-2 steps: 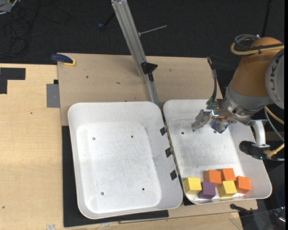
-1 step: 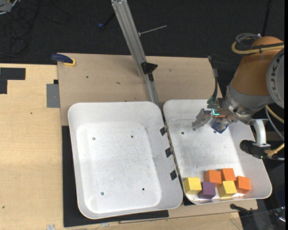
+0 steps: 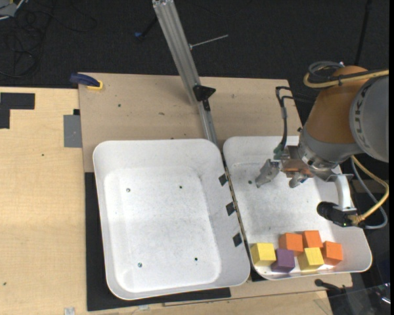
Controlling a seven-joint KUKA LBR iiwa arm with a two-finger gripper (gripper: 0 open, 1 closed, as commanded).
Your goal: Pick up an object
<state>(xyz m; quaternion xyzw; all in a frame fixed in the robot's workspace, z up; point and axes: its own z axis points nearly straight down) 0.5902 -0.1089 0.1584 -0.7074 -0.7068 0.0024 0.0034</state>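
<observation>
Several small blocks lie clustered at the near edge of the right bin (image 3: 249,202): a yellow block (image 3: 263,252), a purple block (image 3: 284,260), a second yellow block (image 3: 310,258) and orange blocks (image 3: 291,242) (image 3: 332,251). My gripper (image 3: 281,176) hangs over the upper middle of the right bin, well behind the blocks. Its two fingers are spread apart with nothing between them.
The left bin (image 3: 111,156) sits beside the right one, joined by black clips (image 3: 230,209). A slanted aluminium rail (image 3: 184,58) rises behind the bins. A blue and yellow clamp (image 3: 87,81) sits at the bench's far left corner.
</observation>
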